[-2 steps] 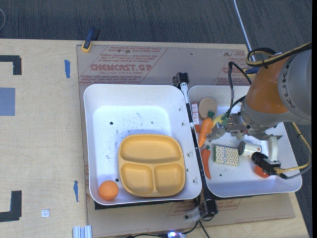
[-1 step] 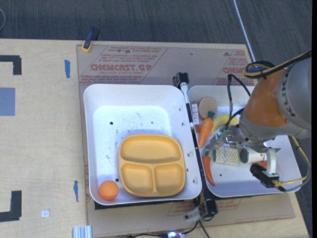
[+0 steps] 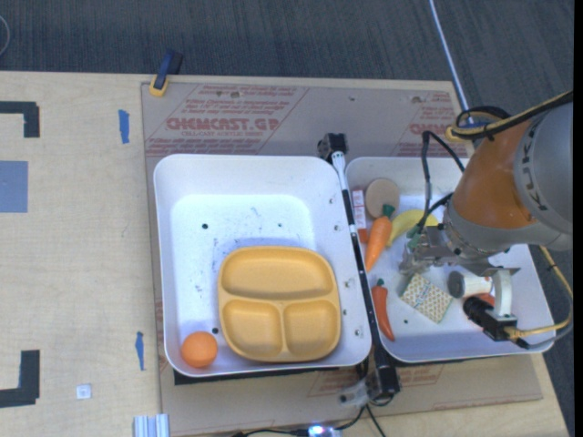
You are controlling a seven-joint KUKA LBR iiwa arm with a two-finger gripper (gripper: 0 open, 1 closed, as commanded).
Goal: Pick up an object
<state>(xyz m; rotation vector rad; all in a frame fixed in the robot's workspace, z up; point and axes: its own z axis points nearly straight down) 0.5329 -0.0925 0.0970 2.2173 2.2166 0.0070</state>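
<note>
Camera view, catalogue of the right bin: the gripper hangs low over the middle of this bin, reached in from the bin's right side beneath the orange-banded wrist; whether it is parted or closed cannot be told, since the metal parts blur into the clutter. No object is seen clamped in it. Item nearest: a speckled tan sponge, lying flat, just beside and toward the bin's near edge from the gripper, turned corner-on like a diamond. Item two: a carrot, toward the bin's left wall from the gripper, long axis running from the far edge toward the near edge, green tip pointing to the far edge. Item three: a red-orange chilli, along the left wall near the near-left corner, long axis roughly parallel to that wall. Item four: a yellow banana-like piece, just beyond the gripper toward the far edge. Judgement: the sponge is the closest candidate; a short shift toward the near edge would centre over it.
</note>
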